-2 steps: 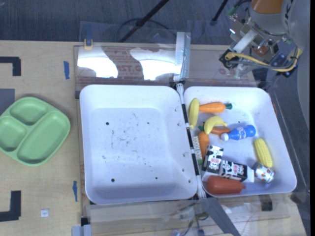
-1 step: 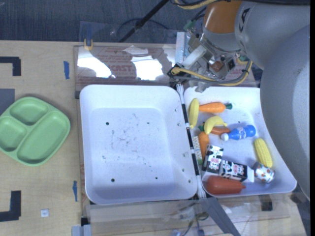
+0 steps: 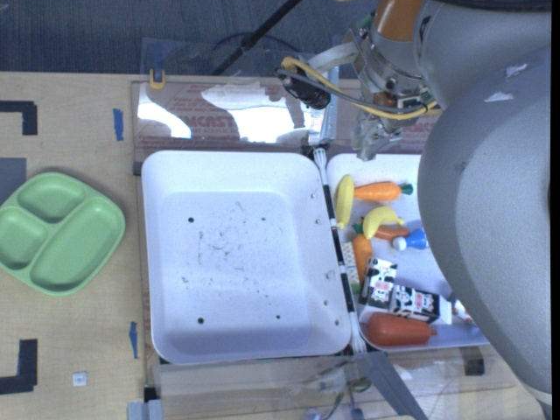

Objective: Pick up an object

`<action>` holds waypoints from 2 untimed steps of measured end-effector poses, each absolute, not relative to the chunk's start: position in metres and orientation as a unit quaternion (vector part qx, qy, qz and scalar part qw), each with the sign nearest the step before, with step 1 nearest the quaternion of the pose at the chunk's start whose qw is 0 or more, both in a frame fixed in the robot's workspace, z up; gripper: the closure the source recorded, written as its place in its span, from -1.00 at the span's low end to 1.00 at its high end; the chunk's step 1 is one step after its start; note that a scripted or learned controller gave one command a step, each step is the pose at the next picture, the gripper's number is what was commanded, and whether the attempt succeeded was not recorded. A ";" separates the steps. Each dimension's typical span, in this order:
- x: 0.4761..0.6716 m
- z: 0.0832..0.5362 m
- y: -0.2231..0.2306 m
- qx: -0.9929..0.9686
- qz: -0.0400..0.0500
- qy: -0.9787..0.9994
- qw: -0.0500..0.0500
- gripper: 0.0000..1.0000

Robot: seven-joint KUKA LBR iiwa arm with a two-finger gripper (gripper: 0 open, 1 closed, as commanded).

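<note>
The gripper (image 3: 371, 145) hangs over the far edge of the right bin (image 3: 385, 162), its thin metal fingers pointing down with nothing between them; whether they stand apart or together cannot be told. Above it sit the wrist's bare metal parts, looped yellow and black cables, and the orange band (image 3: 398, 14) below the smooth grey arm (image 3: 490, 191), which covers much of that bin's right side.

Just below the gripper, near the bin's far edge, lies an orange carrot (image 3: 378, 191) with a green tip, glossy like plastic. Beside it, along the left wall, a yellow banana (image 3: 345, 199) lies lengthwise. A second, curved yellow banana (image 3: 381, 220) rests nearer the middle, with a blue-and-white object (image 3: 411, 241) at its right. A smaller orange piece (image 3: 362, 254) lies below. Towards the near edge sits a black-and-white printed box (image 3: 398, 294); its lettering is too small to read. A reddish sausage-shaped item (image 3: 398, 329) lies along the near edge.

The left bin (image 3: 236, 252) is matte white, with rounded corners and scuffed faint marks. Far to the left on the wooden bench (image 3: 70, 339) rests a green plastic divided plate (image 3: 57, 232) with three compartments.
</note>
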State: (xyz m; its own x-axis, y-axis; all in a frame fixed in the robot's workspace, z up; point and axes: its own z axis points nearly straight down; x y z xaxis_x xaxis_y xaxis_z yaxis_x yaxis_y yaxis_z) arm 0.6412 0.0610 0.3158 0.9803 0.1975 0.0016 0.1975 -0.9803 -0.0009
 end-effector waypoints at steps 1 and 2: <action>0.641 0.316 0.061 -0.995 0.000 -0.100 0.000 -1.00; 0.644 0.362 0.011 -0.994 -0.001 -0.107 0.000 -1.00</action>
State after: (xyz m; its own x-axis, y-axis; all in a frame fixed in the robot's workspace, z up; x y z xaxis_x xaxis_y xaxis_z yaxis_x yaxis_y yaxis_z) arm 0.6437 0.0110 0.3620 0.9769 0.2137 0.0011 0.2137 -0.9769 -0.0007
